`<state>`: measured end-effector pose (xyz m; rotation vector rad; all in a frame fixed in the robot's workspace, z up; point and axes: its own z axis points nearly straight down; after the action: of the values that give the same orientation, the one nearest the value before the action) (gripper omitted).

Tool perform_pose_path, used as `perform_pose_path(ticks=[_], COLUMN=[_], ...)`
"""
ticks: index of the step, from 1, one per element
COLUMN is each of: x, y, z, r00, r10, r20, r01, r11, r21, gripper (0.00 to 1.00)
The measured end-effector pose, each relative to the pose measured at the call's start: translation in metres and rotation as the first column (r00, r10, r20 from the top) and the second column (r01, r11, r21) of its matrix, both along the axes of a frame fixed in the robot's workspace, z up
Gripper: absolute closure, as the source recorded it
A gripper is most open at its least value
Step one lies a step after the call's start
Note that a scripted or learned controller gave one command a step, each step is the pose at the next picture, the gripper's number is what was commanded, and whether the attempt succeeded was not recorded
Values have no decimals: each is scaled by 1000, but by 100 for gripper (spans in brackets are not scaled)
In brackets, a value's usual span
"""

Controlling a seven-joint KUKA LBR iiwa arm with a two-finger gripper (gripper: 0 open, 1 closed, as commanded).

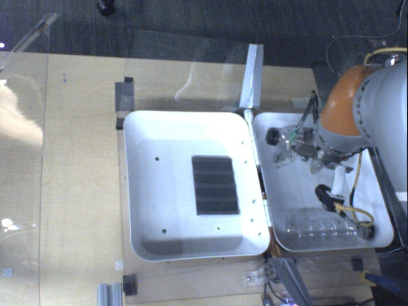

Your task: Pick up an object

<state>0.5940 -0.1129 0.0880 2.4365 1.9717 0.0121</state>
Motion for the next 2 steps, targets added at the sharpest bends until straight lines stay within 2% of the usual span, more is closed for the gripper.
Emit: perform_pose_path(ticks=[1, 2], x=[50, 38], y=[-49, -46], z=[50, 118], r00=[997, 998], r10=[5, 58], r20=[-77, -4], r01=[-2, -58], r11=[999, 998], r21=[38, -1], gripper=[0, 0])
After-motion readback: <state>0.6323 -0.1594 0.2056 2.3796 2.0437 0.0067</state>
